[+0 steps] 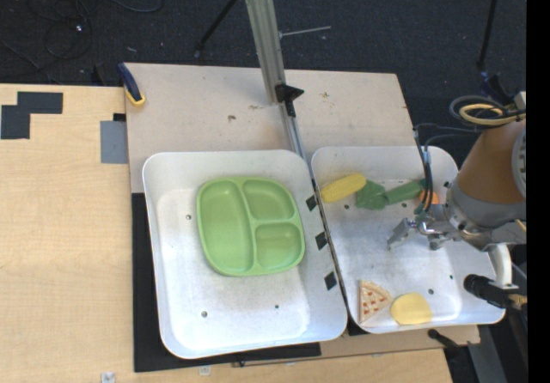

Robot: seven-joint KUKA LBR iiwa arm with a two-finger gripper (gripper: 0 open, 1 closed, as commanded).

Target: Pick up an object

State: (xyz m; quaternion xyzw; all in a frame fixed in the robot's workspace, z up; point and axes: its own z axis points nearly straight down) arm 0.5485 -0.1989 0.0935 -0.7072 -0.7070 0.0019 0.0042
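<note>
Camera view: two white bins side by side on the bench [215,106]. Left bin [172,295] at lower centre of the frame carries a green divided plate [251,227] lying flat. Right bin [447,308] at lower right carries four small items: a yellow corn-like piece [344,186] at its upper left, touching a green leafy piece [385,195] just to its right; a pizza slice toy [371,300] near the bottom edge, with a yellow rounded piece [412,310] just beside it. The arm [491,179] enters from the right edge; the gripper [411,233] sits low over the middle of the right bin, fingers spread apart with nothing between them, just below the green leafy piece and well apart from the pizza slice toy. Judgement: the green leafy piece is the nearest candidate. It looks like light moulded plastic, stiff, probably smooth and prone to slip or skate on the bin floor. Best hold is likely across its narrow stem-like right end, not the wider body. Grasp not yet made.
</note>
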